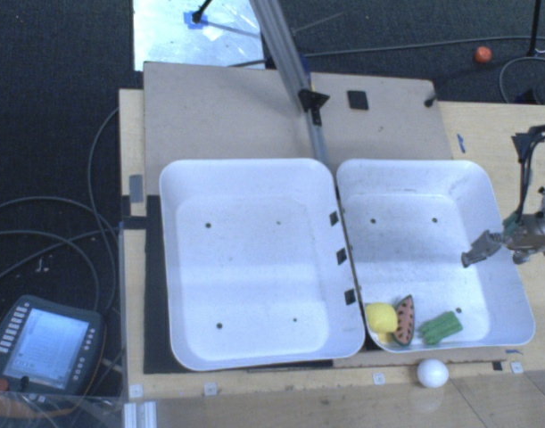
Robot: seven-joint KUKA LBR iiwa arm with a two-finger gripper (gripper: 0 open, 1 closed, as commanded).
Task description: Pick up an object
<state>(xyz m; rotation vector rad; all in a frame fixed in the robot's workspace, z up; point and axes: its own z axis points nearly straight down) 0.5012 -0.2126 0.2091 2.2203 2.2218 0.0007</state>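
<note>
Three small objects lie together at the near edge of the right bin (pixel 415 194): a yellow lemon-like piece (pixel 381 317), a watermelon slice (pixel 404 319) leaning against it, and a green piece (pixel 440 326) just to their right. My gripper (pixel 475 255) reaches in over the bin's right wall, above and to the right of these objects and well apart from them. Nothing shows in its grasp.
The left bin (pixel 250 257) sits beside the right one. A white ball (pixel 433 373) rests on the bench outside the right bin's near rim. A slanted metal pole (pixel 285 47) crosses the back. Cables and a teach pendant (pixel 45 341) lie at the left.
</note>
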